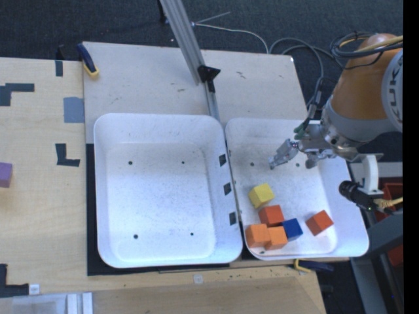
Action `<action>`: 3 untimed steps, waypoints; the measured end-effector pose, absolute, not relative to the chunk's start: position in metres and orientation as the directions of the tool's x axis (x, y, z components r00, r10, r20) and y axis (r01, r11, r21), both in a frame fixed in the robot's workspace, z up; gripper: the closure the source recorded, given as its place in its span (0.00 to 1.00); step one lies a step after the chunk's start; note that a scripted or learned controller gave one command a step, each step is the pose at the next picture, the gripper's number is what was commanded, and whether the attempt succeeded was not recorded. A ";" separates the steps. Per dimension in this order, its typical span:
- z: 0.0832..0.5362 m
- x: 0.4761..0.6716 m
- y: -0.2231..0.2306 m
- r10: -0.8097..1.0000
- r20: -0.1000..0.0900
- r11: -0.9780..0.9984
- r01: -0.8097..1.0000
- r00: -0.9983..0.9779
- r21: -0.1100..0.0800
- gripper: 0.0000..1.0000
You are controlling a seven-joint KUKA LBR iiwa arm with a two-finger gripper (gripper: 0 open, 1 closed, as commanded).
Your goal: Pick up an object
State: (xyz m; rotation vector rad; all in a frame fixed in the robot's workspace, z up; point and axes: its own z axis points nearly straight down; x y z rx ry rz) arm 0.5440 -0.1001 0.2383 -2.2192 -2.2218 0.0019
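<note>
Resting on the worktop, two white bins: the left bin and the right bin. The tool, fingers spread and holding nothing, hovers above the right bin's far half. Toward its near edge lie five blocks: three orange blocks, one yellow block, one blue block.

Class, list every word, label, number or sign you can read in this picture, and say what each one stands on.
None can be read in full.
"KU": partial letters, cut by the view's edge, on the arm's grey casing.
White label on the bench's front edge: too small to read.
</note>
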 end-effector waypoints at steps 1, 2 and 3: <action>0.250 0.537 -0.083 1.000 0.001 0.003 1.000 -0.003 0.000 0.00; 0.091 0.539 -0.094 1.000 0.003 -0.001 1.000 0.001 -0.002 0.00; 0.102 0.539 -0.093 1.000 0.002 0.003 1.000 -0.003 -0.002 1.00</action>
